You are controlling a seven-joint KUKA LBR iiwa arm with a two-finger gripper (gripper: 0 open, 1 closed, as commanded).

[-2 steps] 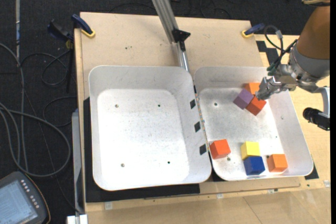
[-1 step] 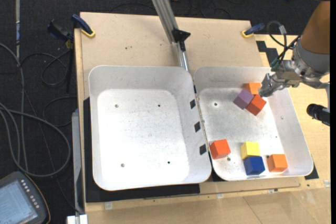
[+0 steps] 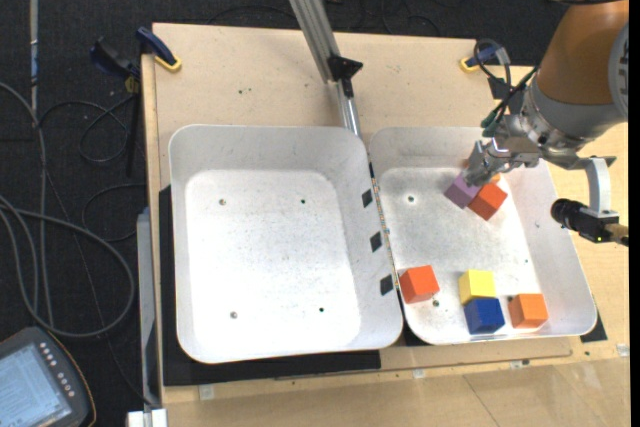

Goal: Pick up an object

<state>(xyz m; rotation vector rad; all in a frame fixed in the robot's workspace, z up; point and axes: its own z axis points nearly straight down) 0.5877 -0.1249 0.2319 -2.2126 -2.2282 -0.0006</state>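
Claw (image 3: 487,167) low in right bin (image 3: 560,245), directly above purple block (image 3: 462,191) and red block (image 3: 488,202); cannot tell its state. Orange, yellow, blue blocks near front rim.

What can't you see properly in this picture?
- The tool: in the camera view the arm's wrist covers its fingers, so open or shut is unclear.
- Purple block and red block: the tool hangs over them; touching or gripped, unclear.
- The arm: cut off by the right edge.
- Blue block: partly behind the yellow block.
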